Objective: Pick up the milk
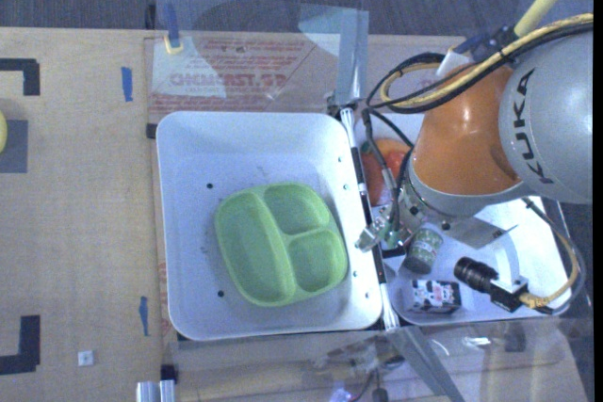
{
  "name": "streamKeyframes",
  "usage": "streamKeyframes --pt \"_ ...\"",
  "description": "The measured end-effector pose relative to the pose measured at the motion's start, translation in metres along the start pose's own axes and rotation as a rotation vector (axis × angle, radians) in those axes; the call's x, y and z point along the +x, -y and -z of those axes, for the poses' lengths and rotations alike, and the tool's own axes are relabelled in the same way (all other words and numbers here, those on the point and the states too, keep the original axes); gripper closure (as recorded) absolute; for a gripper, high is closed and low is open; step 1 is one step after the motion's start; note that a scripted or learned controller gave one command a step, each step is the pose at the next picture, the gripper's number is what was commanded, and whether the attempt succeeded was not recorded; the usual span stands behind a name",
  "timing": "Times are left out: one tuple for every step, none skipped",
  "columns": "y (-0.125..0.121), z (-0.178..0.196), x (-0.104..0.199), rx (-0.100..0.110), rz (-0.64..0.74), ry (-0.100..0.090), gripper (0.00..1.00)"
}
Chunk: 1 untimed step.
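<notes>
Gripper [379, 236] hangs low over the seam where the two white bins meet, tucked beneath the arm's orange band [462, 151]. Clenched or released? Can't tell from this angle.

Nearest to us, down in the near corner of the right bin [542, 240], there's the milk [435, 295]: a small black-and-white carton lying on the bin floor, close to the gripper but clearly apart from it. One step back, a little can [426, 245] with a greenish label sits just beside the gripper, between it and the carton.

Across the divider, the left bin [188, 193] carries a green plate [281, 243] with three compartments, lying flat in the near half, its edge close to the gripper's side.

Farther back in the right bin, an orange-red thing [382, 163] peeks out against the divider, half hidden under the arm, too covered to name.

And beyond both bins, a clear sheet [236, 71] with red print lies on the wooden worktop [75, 202], a strip of blue tape [126, 83] just beside it.
</notes>
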State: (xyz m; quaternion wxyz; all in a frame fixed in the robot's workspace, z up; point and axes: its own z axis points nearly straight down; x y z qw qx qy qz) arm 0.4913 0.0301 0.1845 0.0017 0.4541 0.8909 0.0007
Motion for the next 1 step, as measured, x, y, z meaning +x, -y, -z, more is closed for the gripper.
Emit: streamKeyframes --pt "-0.0009 0.01 -0.0008 -0.003 -0.001 0.003 1.0"
